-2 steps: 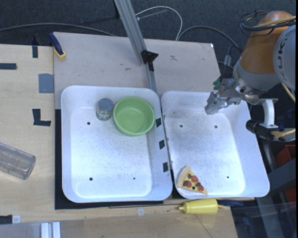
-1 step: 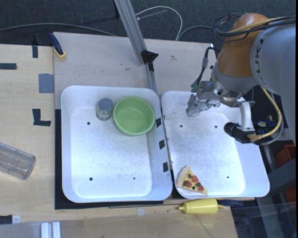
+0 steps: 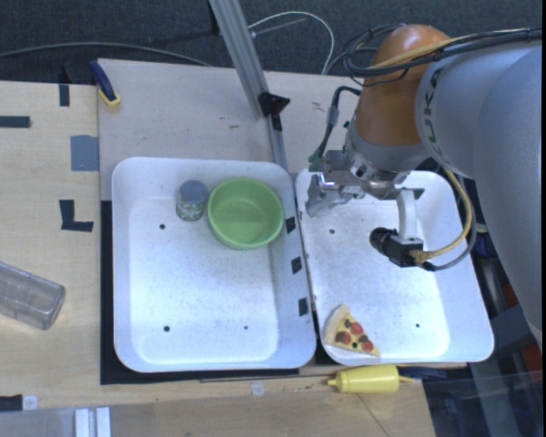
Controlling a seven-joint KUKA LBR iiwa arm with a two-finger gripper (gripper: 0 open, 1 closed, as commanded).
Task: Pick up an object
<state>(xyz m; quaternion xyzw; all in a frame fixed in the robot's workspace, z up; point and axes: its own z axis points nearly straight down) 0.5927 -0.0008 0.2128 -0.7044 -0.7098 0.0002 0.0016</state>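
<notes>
My gripper (image 3: 320, 196) hangs over the back left corner of the right bin (image 3: 400, 289), under the orange wrist band. Nothing is visible between its fingers. A pizza slice toy (image 3: 350, 331) lies at the right bin's front left corner, well in front of the gripper. In the left bin (image 3: 164, 317) a green bowl (image 3: 245, 212) stands at the back right, with a small grey-lidded jar (image 3: 191, 200) just left of it. A yellow bottle (image 3: 367, 380) lies on the bench in front of the right bin.
A metal pole (image 3: 246, 57) slants up from behind the bins. A clear plastic container (image 3: 16, 291) lies on the bench at the far left. Cables loop off the arm over the right bin's right half.
</notes>
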